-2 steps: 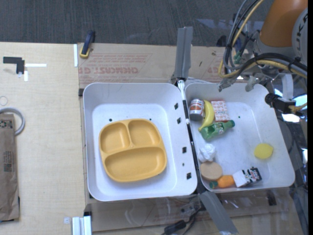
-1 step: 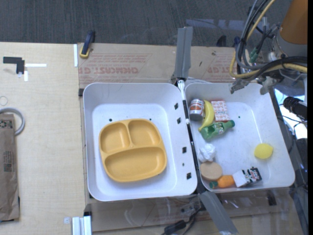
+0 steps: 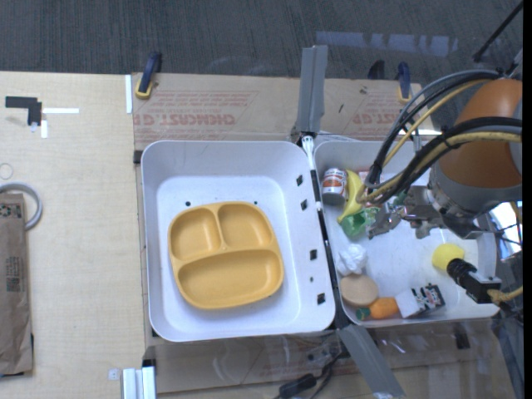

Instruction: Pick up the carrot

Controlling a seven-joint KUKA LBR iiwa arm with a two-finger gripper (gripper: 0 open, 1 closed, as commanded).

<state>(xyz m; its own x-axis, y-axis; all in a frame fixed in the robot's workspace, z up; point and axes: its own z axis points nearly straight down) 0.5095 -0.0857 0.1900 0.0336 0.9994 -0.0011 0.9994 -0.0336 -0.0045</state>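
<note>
Orange, stubby carrot (image 3: 383, 308) lies beside a tan disc (image 3: 359, 290); pincer (image 3: 382, 220) spread cannot be told.

The grey jointed arm with its orange band (image 3: 486, 131) is reaching in from the right, its metal two-finger gripper (image 3: 384, 219) hanging low.

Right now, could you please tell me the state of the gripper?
Gripper: cannot be told; it hangs over the right bin.
</note>
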